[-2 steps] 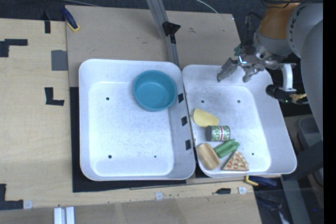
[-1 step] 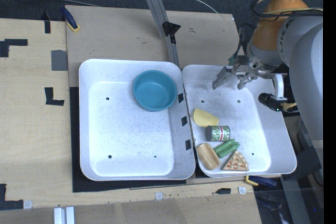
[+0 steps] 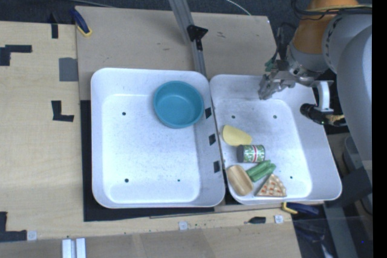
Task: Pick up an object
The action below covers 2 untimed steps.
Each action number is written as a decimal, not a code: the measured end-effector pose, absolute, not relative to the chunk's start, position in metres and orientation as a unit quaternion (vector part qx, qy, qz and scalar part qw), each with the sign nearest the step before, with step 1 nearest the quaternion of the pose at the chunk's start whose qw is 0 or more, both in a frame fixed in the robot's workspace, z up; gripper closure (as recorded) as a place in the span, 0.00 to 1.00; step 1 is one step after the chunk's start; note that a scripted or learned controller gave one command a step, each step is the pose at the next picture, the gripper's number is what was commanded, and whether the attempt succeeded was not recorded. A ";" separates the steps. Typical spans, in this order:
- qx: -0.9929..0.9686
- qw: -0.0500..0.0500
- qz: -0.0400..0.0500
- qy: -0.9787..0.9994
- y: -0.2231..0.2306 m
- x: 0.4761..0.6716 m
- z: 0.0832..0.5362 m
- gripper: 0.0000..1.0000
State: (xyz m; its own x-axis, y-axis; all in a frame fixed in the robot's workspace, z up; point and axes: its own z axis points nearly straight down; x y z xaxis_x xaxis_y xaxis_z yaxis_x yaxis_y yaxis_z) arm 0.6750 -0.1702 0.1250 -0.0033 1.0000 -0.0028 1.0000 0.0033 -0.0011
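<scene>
Arm [image 3: 338, 33] bent low, jaws over right bin [image 3: 314, 148]

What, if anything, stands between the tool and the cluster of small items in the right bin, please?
Nothing visible does. The tool hangs over the right bin's far end; bare white floor separates it from the yellow piece and the can.
</scene>
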 end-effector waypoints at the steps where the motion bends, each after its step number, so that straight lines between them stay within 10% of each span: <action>1: 0.706 0.002 0.001 0.708 -0.173 0.679 0.169 1.00; 2: 0.706 0.001 0.001 0.708 -0.172 0.680 0.203 1.00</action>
